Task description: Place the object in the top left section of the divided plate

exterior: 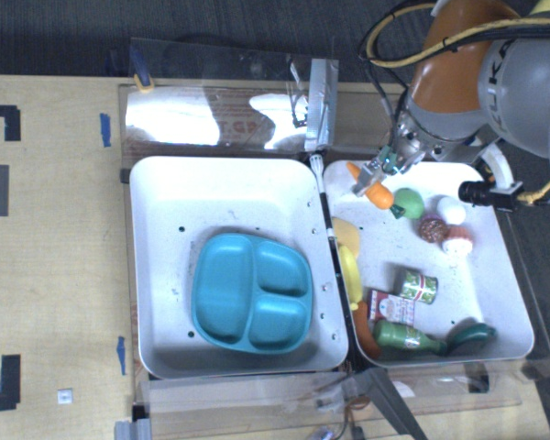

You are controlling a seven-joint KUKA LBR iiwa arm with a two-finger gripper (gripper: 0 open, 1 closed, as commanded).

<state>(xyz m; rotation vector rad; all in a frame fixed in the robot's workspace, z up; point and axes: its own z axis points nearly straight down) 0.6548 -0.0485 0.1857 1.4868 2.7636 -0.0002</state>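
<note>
We see two shallow white bins side by side. The left bin contains one thing, a blue divided plate with three sections, lying a little below the middle of the bin.

The right bin contains many small things. Near its upper left corner lies an orange carrot, and just beside it a green round fruit. To the right of them we find a dark red berry, a white egg and a pink and white piece. Along the left wall lies a yellow banana. Lower there is a small green can, a red and white packet, a green bottle on its side, and a dark green vegetable.

The arm comes in from the upper right and bends down over the upper left corner of the right bin. The gripper is just above the carrot and seems to touch it. We cannot tell how far the pincer is open, or whether it has hold of the carrot.
</note>
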